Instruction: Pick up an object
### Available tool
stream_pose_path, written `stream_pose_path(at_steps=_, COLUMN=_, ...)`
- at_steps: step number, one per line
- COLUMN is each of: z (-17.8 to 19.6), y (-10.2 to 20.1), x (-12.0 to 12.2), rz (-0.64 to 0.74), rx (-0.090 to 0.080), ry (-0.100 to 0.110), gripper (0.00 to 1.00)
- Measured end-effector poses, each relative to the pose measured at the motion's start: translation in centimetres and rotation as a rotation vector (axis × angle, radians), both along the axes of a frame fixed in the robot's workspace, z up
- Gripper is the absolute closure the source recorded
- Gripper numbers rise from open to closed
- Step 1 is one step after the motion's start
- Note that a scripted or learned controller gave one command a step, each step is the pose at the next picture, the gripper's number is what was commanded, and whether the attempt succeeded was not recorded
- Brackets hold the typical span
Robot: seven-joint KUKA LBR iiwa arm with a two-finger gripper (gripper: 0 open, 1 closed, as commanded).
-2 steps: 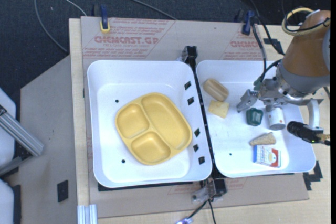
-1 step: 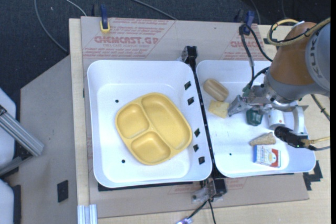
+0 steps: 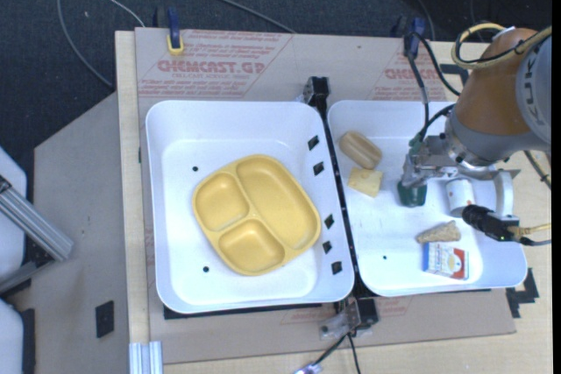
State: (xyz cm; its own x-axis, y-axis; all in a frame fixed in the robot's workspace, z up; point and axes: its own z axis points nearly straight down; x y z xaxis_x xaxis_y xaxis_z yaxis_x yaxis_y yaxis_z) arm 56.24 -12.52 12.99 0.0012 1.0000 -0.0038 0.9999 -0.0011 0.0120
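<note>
I see the gripper (image 3: 412, 188) down in the right bin (image 3: 386, 271), fingers narrow around something green, possibly just its own pads. Pale yellow block (image 3: 366, 181) just left of it, tan roll (image 3: 360, 150) up-left, blue-and-white carton (image 3: 445, 260) below-right.

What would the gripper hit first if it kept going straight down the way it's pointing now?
Probably the bare white floor of the right bin. The gripper points down near the bin's middle, with the pale yellow block just to its left and apart from it. Depth is hard to judge from above.
</note>
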Motion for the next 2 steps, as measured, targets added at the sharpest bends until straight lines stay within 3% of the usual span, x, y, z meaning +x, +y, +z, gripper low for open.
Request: stream_pose_path(at_steps=2, z=10.9, y=0.5, x=-0.7, rz=0.003, rx=0.003, ry=0.005, gripper=1.0)
